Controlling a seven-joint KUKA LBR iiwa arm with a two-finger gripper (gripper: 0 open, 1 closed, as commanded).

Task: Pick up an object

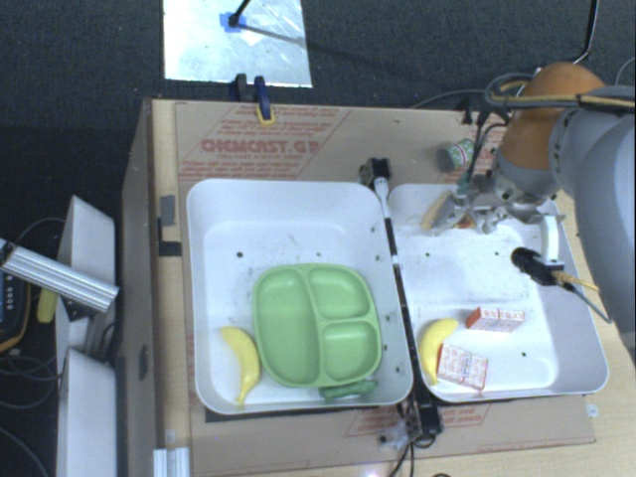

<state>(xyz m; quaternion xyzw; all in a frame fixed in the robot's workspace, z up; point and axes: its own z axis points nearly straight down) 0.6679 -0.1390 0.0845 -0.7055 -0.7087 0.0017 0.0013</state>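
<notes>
My gripper [475, 214] hangs low over the far edge of the right bin [576, 361]. A tan stick-like thing [436, 210] lies just left of it, against the bin's far-left corner. Nearer the front of the same bin sit a small red-and-white box [495, 317], a larger red-and-white box [462, 366] and a short yellow banana [434, 343]. The left bin [288, 212] holds a green divided plate [316, 324], a yellow banana [241, 362] at its left and a small green piece [347, 391] at its front edge.
A small round tin-like thing [459, 153] stands on the cardboard behind the right bin. The black divider [392, 256] runs between the two bins. The grey arm [596, 167] comes in from the right over the right bin's far corner.
</notes>
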